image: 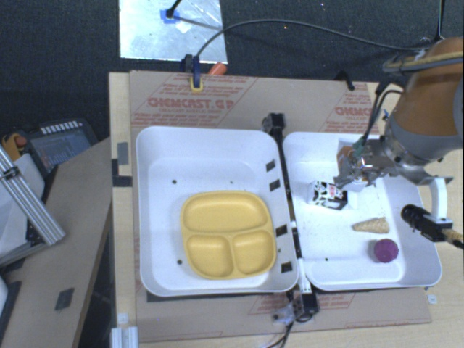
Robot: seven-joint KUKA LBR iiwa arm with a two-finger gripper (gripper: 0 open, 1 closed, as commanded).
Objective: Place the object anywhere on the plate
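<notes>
Tool (346, 180), grip unclear, above glossy black-white packet (328, 195); smooth yellow three-compartment plate (228, 233).

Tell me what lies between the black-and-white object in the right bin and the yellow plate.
The black-and-white object lies in the right bin; the yellow plate is in the left bin. Between them stand the two bins' adjoining walls, which the object must be lifted over. Nothing else visible lies on that path.

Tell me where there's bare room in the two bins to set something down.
Left bin: a bare floor band rings the yellow plate, widest along the far wall. Right bin: bare near strip beside the divider. Crowded around the hand, the black-and-white object, the tan wedge and the purple ball.
</notes>
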